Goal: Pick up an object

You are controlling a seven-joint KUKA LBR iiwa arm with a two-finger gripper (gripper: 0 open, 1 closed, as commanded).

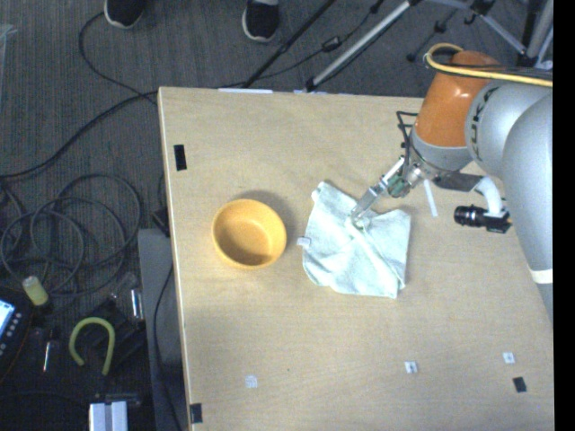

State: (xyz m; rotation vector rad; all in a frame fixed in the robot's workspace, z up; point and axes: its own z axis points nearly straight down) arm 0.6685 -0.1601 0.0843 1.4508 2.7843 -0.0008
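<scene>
A crumpled pale cloth (352, 257) lies on the wooden table (269, 133), right of centre. My gripper (361, 215) reaches in from the right at a slant, and its tip rests on the cloth's upper edge, where the fabric is bunched up. A yellow bowl (249, 232) stands upright to the left of the cloth, apart from it and from the gripper. The orange band of the arm (449, 106) hangs above the table's right side.
A small black part (481, 215) juts out beside the wrist at the right. Small black and white markers dot the tabletop near its front edge. Cables and a green loop (92, 339) lie on the floor past the table's left edge.
</scene>
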